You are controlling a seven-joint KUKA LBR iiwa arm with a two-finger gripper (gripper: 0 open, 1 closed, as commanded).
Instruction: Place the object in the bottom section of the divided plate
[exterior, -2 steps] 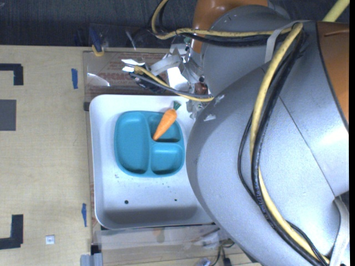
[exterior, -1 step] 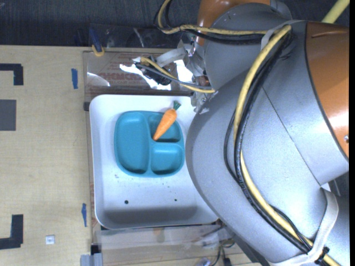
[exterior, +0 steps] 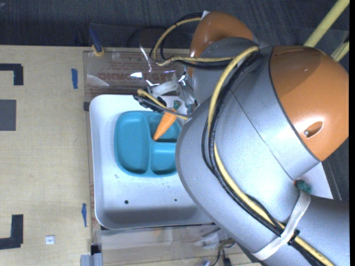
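The arm (exterior: 260,148) covers most of the right side, its gripper (exterior: 176,105) poised over the far edge of the blue divided plate (exterior: 133,143), which lies in a white bin (exterior: 105,193). An orange carrot (exterior: 163,125) slants down just below the gripper, its lower tip over the plate's ridge. Whether the gripper clamps the carrot, I cannot tell.
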